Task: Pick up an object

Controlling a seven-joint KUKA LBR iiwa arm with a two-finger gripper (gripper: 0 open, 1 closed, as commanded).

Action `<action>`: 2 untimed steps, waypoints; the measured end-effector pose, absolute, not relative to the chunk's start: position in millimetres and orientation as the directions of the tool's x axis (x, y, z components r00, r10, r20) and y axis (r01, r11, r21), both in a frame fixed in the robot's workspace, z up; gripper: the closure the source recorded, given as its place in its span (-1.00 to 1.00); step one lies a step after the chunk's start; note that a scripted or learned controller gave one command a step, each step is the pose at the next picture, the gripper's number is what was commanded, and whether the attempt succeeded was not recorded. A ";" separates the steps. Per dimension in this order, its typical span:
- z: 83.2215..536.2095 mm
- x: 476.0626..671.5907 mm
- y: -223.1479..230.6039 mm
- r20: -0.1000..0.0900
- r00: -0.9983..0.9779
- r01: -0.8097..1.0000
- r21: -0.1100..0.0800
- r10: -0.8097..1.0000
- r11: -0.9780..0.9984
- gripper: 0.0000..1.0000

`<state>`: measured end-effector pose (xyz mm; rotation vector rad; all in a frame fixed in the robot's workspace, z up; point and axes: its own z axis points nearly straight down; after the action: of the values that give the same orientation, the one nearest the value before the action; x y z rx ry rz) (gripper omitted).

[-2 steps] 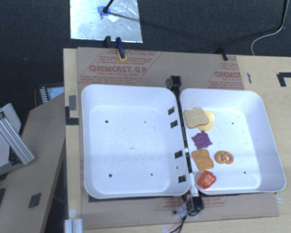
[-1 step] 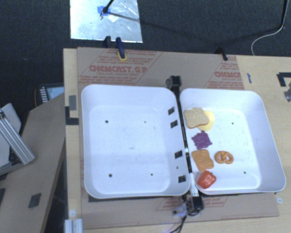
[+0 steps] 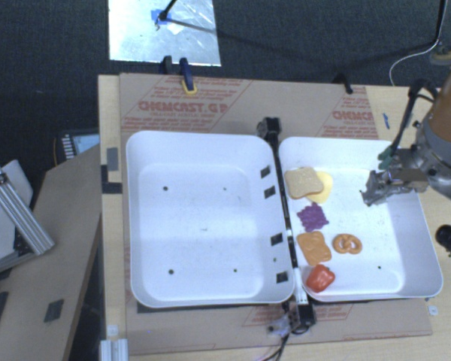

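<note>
the objects to pick from all lie in the right bin (image 3: 413, 235), gathered along its left wall: a tan bread slice (image 3: 302, 182) at the top of the cluster, overlapping a pale yellow piece (image 3: 325, 187) at its 3 o'clock side; a purple grape bunch (image 3: 313, 216) just beside and at 6 o'clock from the bread; an orange-tan slab (image 3: 314, 247) further along at 6 o'clock; a small pretzel (image 3: 347, 244) at 3 o'clock from that slab; and a red pepper-like piece (image 3: 320, 278) in the bin's near left corner. the left bin (image 3: 203, 216) has only its bare white floor. as for progress, nothing looks lifted: every piece rests on the bin floor, so i judge the pick is not yet made and the reach, the closing and the lift are all left to do. the gripper (image 3: 372, 192) hangs over the right bin's upper middle, at 3 o'clock from the bread and yellow piece and apart from them, with bare white floor beneath it. its tip reads as a grey blur at this slant, so i cannot tell how wide the pincer stands. no piece shows at the tip, and it seems to touch none of the toys.
</note>
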<state>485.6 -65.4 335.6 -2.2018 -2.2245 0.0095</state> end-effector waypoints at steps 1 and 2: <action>446.7 493.4 -5.5 0.001 -0.010 1.000 0.014 1.000 0.010 1.00; 518.9 485.2 -147.4 -0.007 0.013 1.000 0.012 1.000 -0.013 1.00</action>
<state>485.2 -147.4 518.9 -2.2453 -2.2167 -0.0052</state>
